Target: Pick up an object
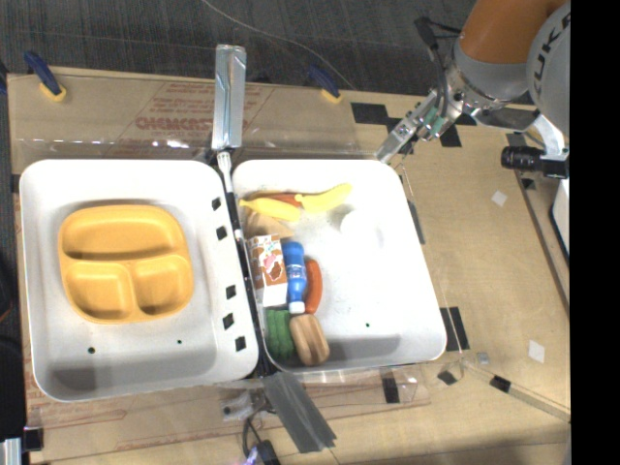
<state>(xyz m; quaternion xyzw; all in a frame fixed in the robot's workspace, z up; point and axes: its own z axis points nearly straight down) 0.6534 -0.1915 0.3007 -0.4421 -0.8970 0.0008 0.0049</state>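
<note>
The right bin (387,289) holds a cluster of objects along its left wall. At the back lie a yellow banana (325,197) and an orange-red piece (273,207). Below them are a small printed packet (267,260), a blue bottle with a white cap (294,274) and an orange stick-shaped item (314,285). A green item (279,333) and a tan wooden-looking block (309,338) sit at the front. My gripper (391,150) hangs over the bin's back right corner, slanting down to the left, well apart from all the objects and with nothing visibly in it.
The left bin (58,356) holds a yellow divided tray (126,260). A metal bar (229,95) rises behind the divide between the bins. The right half of the right bin's floor is bare white. Black tape marks dot the bench at right.
</note>
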